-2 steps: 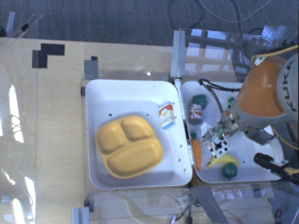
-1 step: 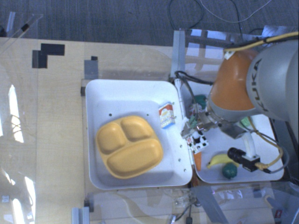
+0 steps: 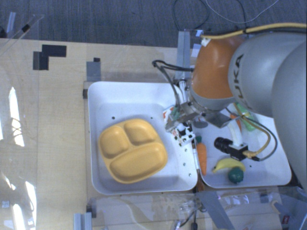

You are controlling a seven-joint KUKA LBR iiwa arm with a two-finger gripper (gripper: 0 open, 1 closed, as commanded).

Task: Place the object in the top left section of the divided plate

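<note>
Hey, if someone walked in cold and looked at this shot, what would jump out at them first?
Probably the big grey arm with its orange band, crowding the upper right and reaching down over the bins. Next, the yellow divided plate lying in the left white bin. After that, the small cluster in the right bin: a carrot along the divider, with a banana and a dark green piece beside it.
</note>
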